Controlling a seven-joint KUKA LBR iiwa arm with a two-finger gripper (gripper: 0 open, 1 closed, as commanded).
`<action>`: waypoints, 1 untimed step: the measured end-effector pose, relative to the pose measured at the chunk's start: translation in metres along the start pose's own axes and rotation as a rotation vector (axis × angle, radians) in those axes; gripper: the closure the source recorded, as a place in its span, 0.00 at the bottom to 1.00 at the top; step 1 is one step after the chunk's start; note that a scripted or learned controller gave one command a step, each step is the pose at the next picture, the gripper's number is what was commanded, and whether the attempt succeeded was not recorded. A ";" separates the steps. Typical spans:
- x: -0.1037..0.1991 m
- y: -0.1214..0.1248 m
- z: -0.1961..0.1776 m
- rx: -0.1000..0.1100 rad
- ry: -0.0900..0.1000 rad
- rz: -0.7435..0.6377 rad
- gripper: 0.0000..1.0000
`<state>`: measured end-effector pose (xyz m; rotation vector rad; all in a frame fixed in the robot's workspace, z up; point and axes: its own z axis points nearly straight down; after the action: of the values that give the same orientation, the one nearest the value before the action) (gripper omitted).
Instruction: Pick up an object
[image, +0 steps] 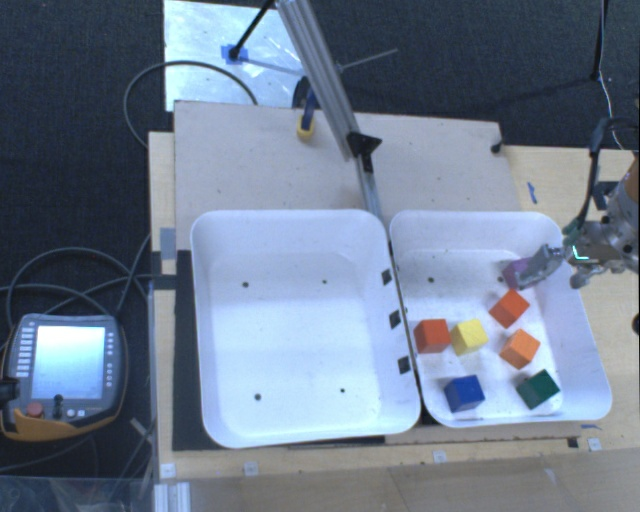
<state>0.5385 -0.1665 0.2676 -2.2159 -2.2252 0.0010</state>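
Just above the right bin (585, 330), tool (535, 267) grips purple block (518, 271).

Two bins (300, 225), seven blocks (467, 337)

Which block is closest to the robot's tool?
The purple block, right at the tool near the right bin's far side. The orange, red, yellow, blue and green blocks sit farther off, toward the bin's near edge.

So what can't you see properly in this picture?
- The pincer, camera view: small and blurry, so open or shut is unclear.
- The purple thing at its tip: the pincer covers part of it; held or just touched is unclear.
- The arm: cut off by the right edge.
- The handheld screen: too small to read.
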 end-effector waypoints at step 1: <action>0.000 0.001 -0.002 -0.004 -0.001 0.001 0.00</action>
<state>0.5392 -0.1665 0.2694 -2.2186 -2.2268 -0.0021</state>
